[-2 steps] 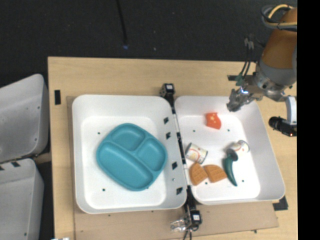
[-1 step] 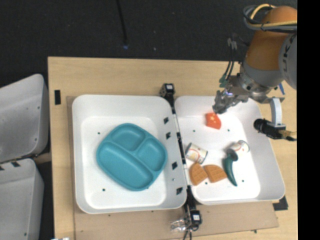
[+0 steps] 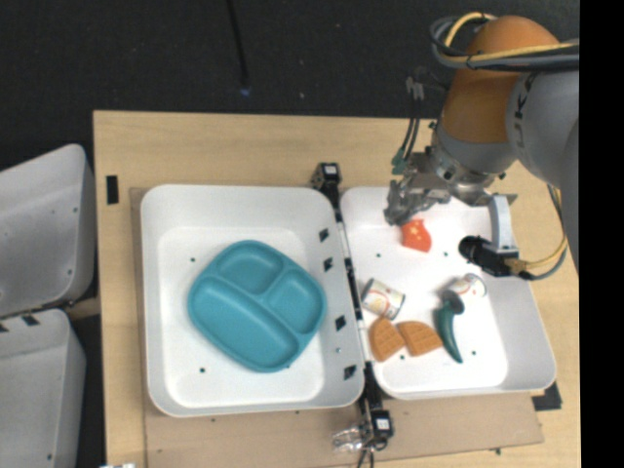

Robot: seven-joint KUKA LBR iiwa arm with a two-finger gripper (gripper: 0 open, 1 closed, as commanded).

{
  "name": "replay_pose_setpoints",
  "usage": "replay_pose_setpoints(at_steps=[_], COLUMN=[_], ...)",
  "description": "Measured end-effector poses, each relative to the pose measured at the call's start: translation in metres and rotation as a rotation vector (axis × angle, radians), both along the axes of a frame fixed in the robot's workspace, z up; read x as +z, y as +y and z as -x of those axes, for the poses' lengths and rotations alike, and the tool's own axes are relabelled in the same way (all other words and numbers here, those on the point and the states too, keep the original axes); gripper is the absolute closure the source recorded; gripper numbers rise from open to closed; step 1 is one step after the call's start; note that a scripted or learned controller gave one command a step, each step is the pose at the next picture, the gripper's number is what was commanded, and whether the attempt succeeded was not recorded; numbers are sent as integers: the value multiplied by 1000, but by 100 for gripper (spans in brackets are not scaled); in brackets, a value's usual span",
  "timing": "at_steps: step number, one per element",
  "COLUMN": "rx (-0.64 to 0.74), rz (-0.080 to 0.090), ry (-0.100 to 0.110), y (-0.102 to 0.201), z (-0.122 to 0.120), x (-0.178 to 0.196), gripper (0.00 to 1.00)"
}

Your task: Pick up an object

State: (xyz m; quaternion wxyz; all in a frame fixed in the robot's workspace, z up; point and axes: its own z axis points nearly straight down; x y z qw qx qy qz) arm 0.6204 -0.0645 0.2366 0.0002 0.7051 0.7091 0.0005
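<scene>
In the right bin (image 3: 522, 359), near its back left corner, lies a small red object (image 3: 416, 235). My gripper (image 3: 403, 210) hangs just above and to the left of it, pointing down into the bin. Nothing is visibly held between its tips. Toward the bin's front lie a small silvery can (image 3: 383, 299) on its side, two tan waffle-like pieces (image 3: 387, 340) (image 3: 421, 338), a teal curved object (image 3: 452, 324) and a small pale round thing (image 3: 470, 286).
The left bin (image 3: 166, 232) holds a teal divided plate (image 3: 256, 303). A ridge with black clips (image 3: 343, 271) separates the two bins. The grey and orange arm (image 3: 487, 96) looms over the right bin's back edge.
</scene>
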Motion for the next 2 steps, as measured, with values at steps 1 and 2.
replay_pose_setpoints(at_steps=[1,2], rx=[1,2], rz=[-1,-1], ry=[1,-1], y=[55,108], z=[2,-1], x=[-8,6], gripper=[100,100])
